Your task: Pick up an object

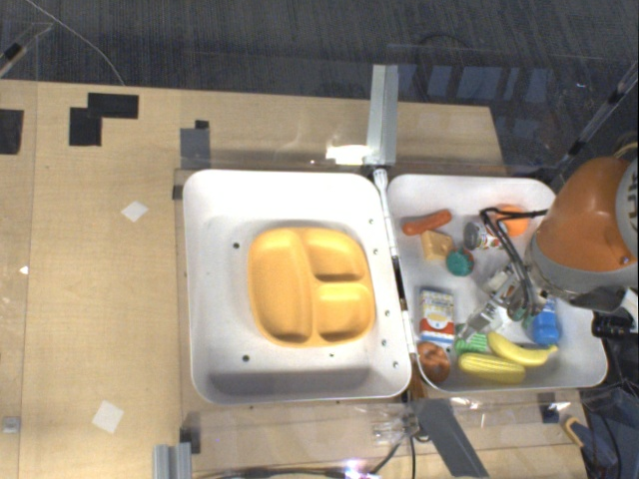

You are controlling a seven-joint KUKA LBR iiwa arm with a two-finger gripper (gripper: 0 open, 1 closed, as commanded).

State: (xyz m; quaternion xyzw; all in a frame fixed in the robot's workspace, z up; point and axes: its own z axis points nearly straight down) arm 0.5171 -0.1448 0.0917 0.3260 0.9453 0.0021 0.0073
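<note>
My gripper (496,304) hangs low over the middle of the right bin (574,367), under the orange band of the arm (589,223). Just to its left lies a small white and red carton (436,312). Below it are a green piece (477,344), a banana (521,351) and a yellow corn cob (489,368). A blue object (545,327) sits to its right, partly under the wrist. Further back lie an orange sausage-like piece (426,222), a yellow block (435,244), a teal ball (458,262) and a small can (472,236).
The left bin (215,267) holds a yellow divided plate (308,284). A brown round item (434,359) rests at the right bin's front left corner. A metal post (383,118) stands behind the wall between the bins. Black cables (504,238) run from the wrist.
</note>
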